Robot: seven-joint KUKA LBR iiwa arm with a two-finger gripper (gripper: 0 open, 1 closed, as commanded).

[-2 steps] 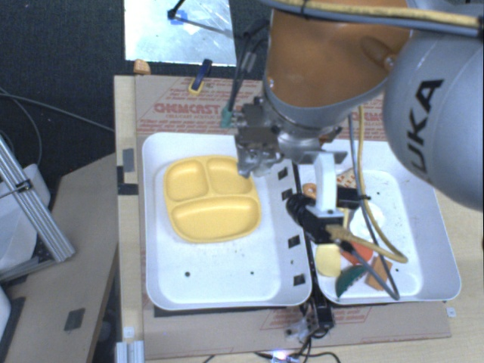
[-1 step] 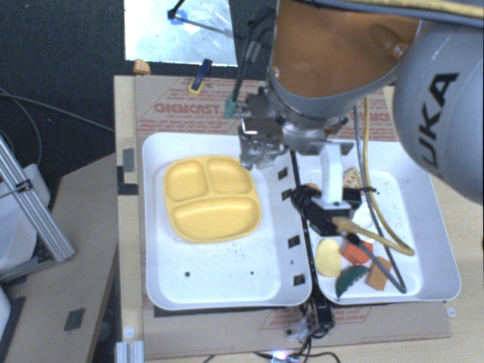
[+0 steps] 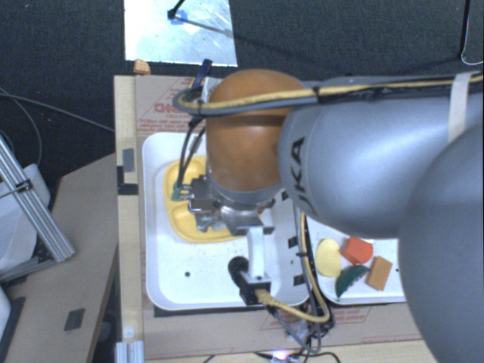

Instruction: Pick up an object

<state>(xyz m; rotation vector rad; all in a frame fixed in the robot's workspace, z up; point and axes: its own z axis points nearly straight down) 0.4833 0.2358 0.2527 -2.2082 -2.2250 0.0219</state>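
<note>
The arm reaches over the left bin (image 3: 162,278), its orange band and wrist covering the middle of it. The gripper (image 3: 219,216) hangs low over a yellow object (image 3: 181,218) at the bin's left side, which shows partly beside and under the wrist. Whether the object is touched I cannot tell. In the right bin (image 3: 378,297) lie a pale yellow round piece (image 3: 327,257), a red block (image 3: 358,249), an orange-brown block (image 3: 379,272) and a dark green piece (image 3: 348,280).
A cardboard sheet (image 3: 155,108) lies under the bins. A shiny metal plate (image 3: 181,21) sits behind the bench on dark carpet. Aluminium rails (image 3: 30,210) stand to the left. The arm's grey body hides most of the right bin.
</note>
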